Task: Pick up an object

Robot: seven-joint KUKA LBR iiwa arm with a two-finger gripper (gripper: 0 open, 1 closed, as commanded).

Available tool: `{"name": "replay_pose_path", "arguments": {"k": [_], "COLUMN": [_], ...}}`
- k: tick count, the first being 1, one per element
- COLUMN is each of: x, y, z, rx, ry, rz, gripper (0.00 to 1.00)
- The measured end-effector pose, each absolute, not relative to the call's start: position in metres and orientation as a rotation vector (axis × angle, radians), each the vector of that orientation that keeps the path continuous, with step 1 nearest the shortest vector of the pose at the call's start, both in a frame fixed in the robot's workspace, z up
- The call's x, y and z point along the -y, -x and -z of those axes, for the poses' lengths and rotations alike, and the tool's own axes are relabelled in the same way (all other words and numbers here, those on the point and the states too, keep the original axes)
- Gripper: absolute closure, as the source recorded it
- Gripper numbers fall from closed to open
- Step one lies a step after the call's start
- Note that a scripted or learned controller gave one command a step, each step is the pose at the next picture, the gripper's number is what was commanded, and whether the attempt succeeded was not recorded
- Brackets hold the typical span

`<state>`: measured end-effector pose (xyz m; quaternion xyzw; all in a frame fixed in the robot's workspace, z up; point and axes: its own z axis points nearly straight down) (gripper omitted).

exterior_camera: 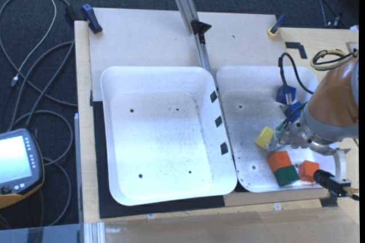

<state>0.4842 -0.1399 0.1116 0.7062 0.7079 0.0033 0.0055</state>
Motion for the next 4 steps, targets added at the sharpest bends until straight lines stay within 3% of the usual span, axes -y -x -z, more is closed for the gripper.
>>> {"name": "replay_pose_path", "arguments": {"k": [1,2,3,4], "x": [0.110,0.113,0.092,0.017], "y": [-0.544,-0.540,-0.621,-0.636], "z": [-0.128,-0.127,-0.099,-0.205], "rx": [-2.226,-2.223,-2.225,-2.226], "ry": [-2.211,-2.220,-2.212,-2.208], "rz": [-0.007,0.001,-0.006,-0.015], "gripper": [1.00,0.00,0.00,0.00]}}
